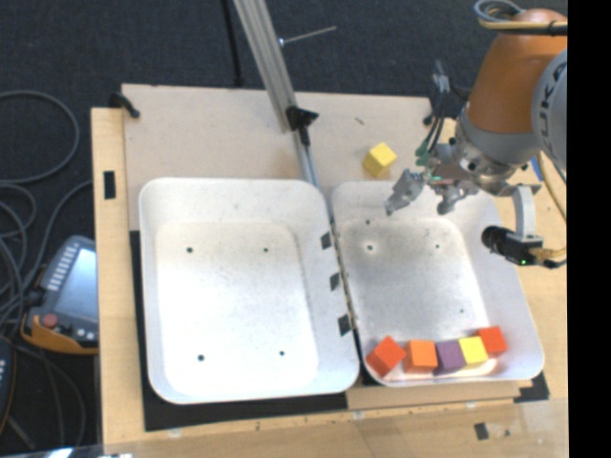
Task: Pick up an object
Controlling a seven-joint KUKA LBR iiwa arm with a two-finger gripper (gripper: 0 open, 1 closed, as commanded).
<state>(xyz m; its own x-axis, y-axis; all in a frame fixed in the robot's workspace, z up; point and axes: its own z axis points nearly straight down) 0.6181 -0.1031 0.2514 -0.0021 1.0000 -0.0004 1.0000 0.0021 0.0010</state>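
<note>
The gripper (423, 193) hangs above the far edge of the right bin (496, 284), and its two fingers stand apart with nothing between them. I judge that the arm is before the reach, so it must first choose one object.

The blocks are well apart from it, in a row at the near wall of this bin, touching each other. To do this well, I think it should take an end block, for example the red-orange block (387, 354), because the middle ones leave no space for the fingers.

I count five blocks in the row and one yellow cube (379, 158) alone on the bench, beyond the bins. There are two bins; the left bin (239, 284) holds nothing.
</note>
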